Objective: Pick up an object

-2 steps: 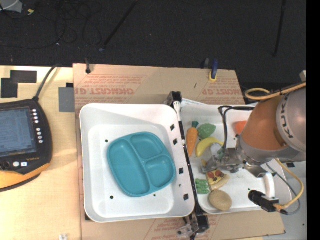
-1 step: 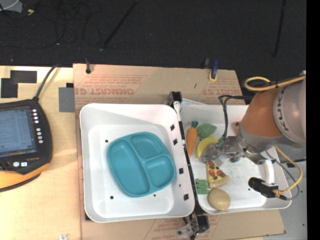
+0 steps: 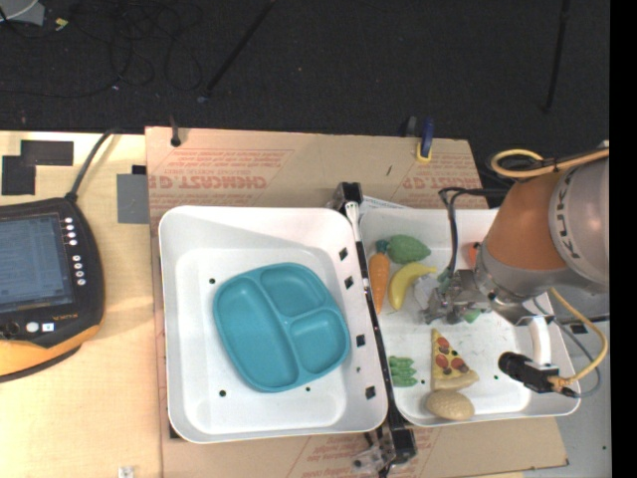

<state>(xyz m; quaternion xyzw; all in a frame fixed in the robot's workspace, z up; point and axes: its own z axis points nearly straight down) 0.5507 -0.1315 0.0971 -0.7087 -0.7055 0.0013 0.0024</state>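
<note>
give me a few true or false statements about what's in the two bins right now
1. The teal divided plate lies in the left bin. True.
2. The carrot lies in the left bin beside the plate. False: it is in the right bin, next to the banana.
3. The pizza slice lies flat on the floor of the right bin. True.
4. The gripper hangs over the left bin. False: it is over the right bin, just right of the banana.
5. The pizza slice is held up in the air. False: it rests on the bin floor, apart from the gripper.
</note>
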